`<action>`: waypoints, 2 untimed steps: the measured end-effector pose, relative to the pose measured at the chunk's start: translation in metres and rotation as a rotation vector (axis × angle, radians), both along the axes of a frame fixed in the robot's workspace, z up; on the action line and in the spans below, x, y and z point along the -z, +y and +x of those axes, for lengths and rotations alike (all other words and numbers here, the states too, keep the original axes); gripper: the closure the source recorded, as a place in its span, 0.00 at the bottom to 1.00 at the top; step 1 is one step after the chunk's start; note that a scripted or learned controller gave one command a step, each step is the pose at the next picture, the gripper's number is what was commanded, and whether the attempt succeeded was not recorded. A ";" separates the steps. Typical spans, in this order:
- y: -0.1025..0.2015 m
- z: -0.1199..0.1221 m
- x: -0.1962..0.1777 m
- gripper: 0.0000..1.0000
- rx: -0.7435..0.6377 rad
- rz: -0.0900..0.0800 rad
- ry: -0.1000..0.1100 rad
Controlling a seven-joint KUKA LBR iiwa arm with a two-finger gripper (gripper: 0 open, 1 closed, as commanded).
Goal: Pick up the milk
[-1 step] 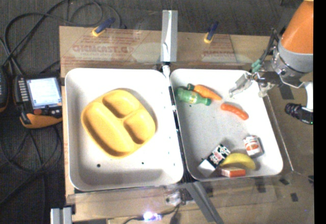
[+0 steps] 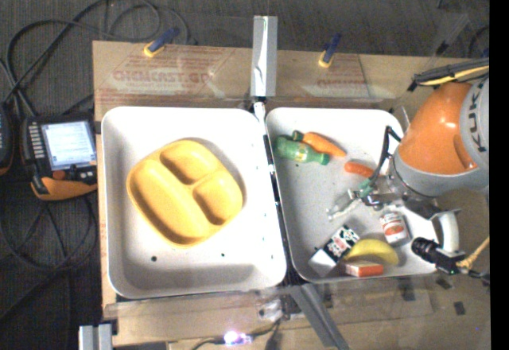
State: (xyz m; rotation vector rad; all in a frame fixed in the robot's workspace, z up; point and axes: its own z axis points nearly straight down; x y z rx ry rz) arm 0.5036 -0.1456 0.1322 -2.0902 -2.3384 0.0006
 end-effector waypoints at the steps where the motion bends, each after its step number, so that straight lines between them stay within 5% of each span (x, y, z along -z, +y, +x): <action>1: 0.028 -0.020 0.018 0.00 -0.142 -0.001 -0.001; 2: 0.012 -0.021 0.025 0.00 -0.205 -0.002 -0.001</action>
